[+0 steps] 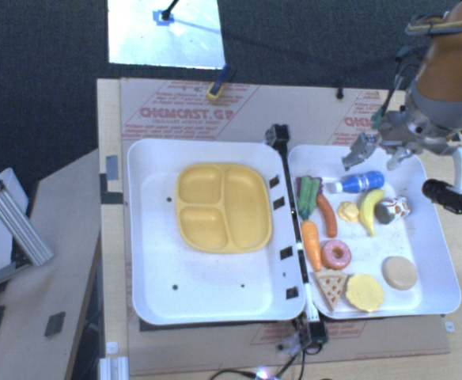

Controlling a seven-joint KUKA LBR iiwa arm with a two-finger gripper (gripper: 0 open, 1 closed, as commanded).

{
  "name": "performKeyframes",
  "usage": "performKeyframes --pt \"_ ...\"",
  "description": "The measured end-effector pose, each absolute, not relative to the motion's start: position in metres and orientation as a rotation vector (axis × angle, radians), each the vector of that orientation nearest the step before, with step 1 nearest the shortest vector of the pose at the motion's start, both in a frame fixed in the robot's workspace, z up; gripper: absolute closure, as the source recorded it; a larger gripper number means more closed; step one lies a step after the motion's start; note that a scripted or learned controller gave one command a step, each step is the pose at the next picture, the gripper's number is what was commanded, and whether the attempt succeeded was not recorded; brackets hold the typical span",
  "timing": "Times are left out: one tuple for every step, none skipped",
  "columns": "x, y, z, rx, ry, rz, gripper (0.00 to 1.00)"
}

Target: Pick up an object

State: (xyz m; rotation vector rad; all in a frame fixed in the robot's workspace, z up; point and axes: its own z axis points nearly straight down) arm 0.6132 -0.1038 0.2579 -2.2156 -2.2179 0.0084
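While the gripper (380,150) hung over the far edge of the right bin (437,279), its fingers stood apart with nothing between them. Just below it lay a blue plastic bottle (358,183), flanked by a curved banana (370,210) and a small round dark-and-white toy (391,210). Crowded nearby were a green pepper (308,193), a sausage (327,214), a carrot (312,245), a pink-iced doughnut (336,253), a pizza wedge (331,288) and two flat round biscuits (365,292). A smooth yellow divided tray (222,207) sat in the left bin (153,291).

Arm (451,62) low, fingers (361,150) spread
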Motion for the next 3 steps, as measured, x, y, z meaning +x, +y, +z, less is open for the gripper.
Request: performKeyframes --pt "0.615 -0.104 0.264 -2.219 -2.226 -0.002 0.0" --pt "0.609 -0.105 0.203 -2.218 -2.22 0.004 0.0" --pt "0.611 -0.106 0.16 -2.219 -2.221 0.002 0.0"
